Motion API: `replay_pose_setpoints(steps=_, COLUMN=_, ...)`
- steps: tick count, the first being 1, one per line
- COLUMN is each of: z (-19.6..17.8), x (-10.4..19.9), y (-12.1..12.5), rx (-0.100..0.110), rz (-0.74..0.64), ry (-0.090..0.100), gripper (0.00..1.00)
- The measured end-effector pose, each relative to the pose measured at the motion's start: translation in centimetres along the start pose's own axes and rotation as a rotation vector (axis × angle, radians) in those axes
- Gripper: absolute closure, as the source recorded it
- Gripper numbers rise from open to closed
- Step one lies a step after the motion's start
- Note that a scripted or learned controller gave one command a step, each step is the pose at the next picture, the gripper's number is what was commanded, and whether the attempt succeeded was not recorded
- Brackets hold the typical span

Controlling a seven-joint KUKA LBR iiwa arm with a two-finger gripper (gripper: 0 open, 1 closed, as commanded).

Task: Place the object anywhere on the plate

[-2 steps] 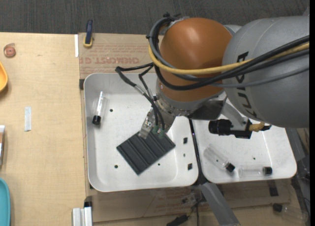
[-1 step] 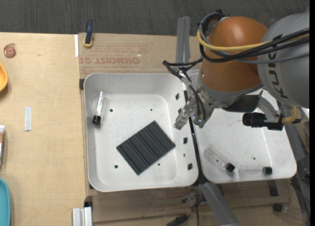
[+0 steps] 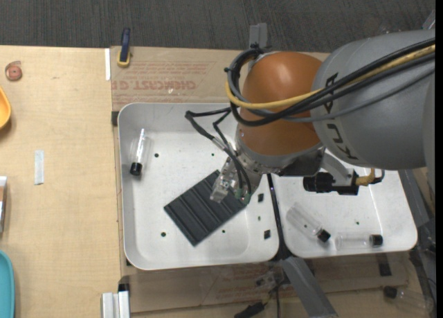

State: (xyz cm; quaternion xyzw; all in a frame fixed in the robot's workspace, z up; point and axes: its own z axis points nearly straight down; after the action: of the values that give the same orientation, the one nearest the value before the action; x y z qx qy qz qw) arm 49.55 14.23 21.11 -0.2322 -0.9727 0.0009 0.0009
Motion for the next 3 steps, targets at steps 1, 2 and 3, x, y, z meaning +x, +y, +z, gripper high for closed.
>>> replay_pose_setpoints(steps=1, z=-2.1, x=-0.4, y=7.0, rx=-0.001, rz=0.047, ry=-0.002, gripper=1.0)
replay_pose_setpoints(steps=2, z=-4.4, x=0.7, y=-1.1, rx=0.0, rz=0.005, ry=-0.001, gripper=1.0)
replay_pose_setpoints(steps=3, z=-8.4, x=-0.7, y=-5.0, rx=-0.002, rz=0.047, ry=-0.003, gripper=1.0)
